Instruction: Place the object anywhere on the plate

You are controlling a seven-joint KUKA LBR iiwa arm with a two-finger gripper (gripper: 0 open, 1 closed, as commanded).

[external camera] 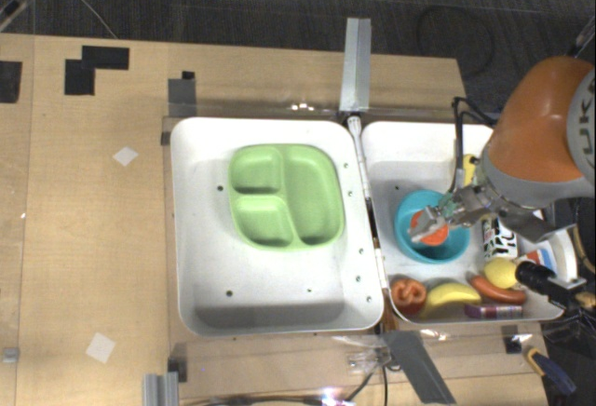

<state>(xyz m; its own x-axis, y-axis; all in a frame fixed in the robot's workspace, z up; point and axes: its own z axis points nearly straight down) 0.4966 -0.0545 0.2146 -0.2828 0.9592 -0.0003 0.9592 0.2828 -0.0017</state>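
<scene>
1 gripper (445, 216) inside blue bowl (410, 232)

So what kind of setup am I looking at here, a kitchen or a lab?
Most likely a robot lab workcell, not a kitchen: two white bins set into a wooden bench, a green divided plate in the left one, toy-like fruit such as a banana in the right, and carpet beyond.

**Even overhead light, soft focus**

Bright, diffuse light falls from above. The left bin (200, 209) glares white, with a grey shadow along its lower inner wall. The worktop (84, 236) is evenly lit. Detail is slightly soft throughout, dimmer toward the upper frame.
</scene>
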